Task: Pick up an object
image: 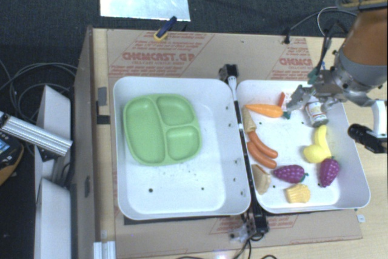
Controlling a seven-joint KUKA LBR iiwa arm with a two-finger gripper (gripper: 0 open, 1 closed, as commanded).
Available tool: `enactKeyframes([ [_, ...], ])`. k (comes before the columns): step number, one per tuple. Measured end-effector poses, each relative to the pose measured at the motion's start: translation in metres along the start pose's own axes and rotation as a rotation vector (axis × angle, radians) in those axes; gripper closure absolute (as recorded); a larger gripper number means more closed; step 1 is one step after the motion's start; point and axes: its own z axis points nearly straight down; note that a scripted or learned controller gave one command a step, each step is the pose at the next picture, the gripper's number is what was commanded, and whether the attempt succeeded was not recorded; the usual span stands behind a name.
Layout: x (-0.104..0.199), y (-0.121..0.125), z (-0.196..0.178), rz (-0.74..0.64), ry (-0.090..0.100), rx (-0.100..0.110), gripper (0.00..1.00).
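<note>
The end effector [301, 97] hangs over the right bin's [350, 200] far side; I cannot tell how it is set. A small jar [315, 113] lies just beside it, the carrot [265, 110] to its left. A green tray [162, 128] sits in the left bin [176, 203].

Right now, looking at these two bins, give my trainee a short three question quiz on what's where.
1. True or false: the green plate lies in the same bin as the carrot.
2. Multiple choice: which item lies nearest the gripper? A. the corn piece B. the carrot C. the green plate
3. Fill in: two bunches of ______ lie near the front of the right bin.

Key:
1. False; the plate is alone in the left bin, the carrot is in the right one.
2. B
3. grapes
</note>
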Motion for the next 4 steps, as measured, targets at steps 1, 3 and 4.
enactKeyframes([
  [1,0.02,-0.009,0.165,0.002,0.0,-0.002,0.0],
  [3,0.004,-0.015,0.165,0.001,0.001,-0.001,1.0],
  [4,0.079,-0.054,0.075,-0.001,0.001,-0.001,1.0],
])
